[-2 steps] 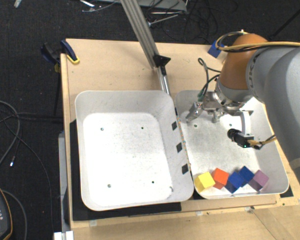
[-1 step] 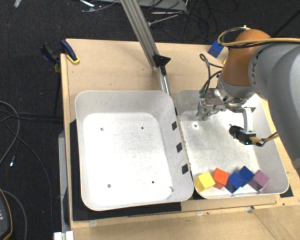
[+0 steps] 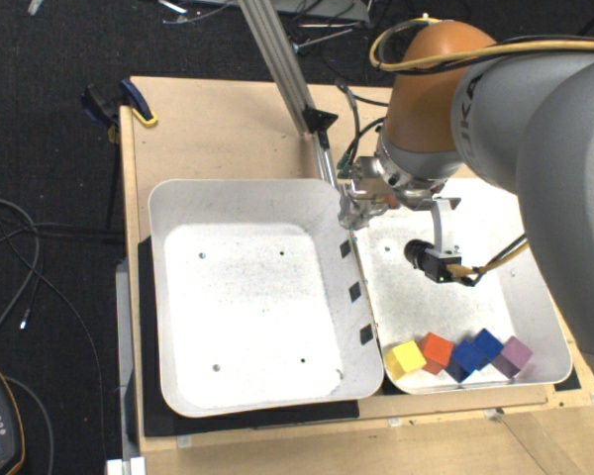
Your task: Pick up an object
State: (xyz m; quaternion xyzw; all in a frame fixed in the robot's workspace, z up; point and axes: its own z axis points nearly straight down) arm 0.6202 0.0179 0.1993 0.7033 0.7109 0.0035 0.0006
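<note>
**Above the right bin, blocks at its near edge**

My arm [image 3: 535,127] comes in from the right side of the view, grey with the orange band [image 3: 438,77] sitting above my wrist. My gripper [image 3: 361,206] hangs over the far left corner of the right bin [image 3: 530,285], close to the wall it shares with the left bin [image 3: 178,206]. From this slanted angle the tip of my gripper is a small cluttered shape against the bin rim, and I cannot tell how it stands or whether it has anything in it.

The things to pick lie well apart from my gripper, in a row along the near edge of the right bin: a yellow block [image 3: 406,358], an orange block [image 3: 437,351] just beside it, a blue block [image 3: 476,352] next, and a purple block [image 3: 514,355] at the right end (the four sit so close that neighbours look to be touching).

A black fitting [image 3: 428,259] with a yellow cable hangs below my wrist over the middle of the right bin. Both bins rest on the wooden surface [image 3: 208,137].
</note>
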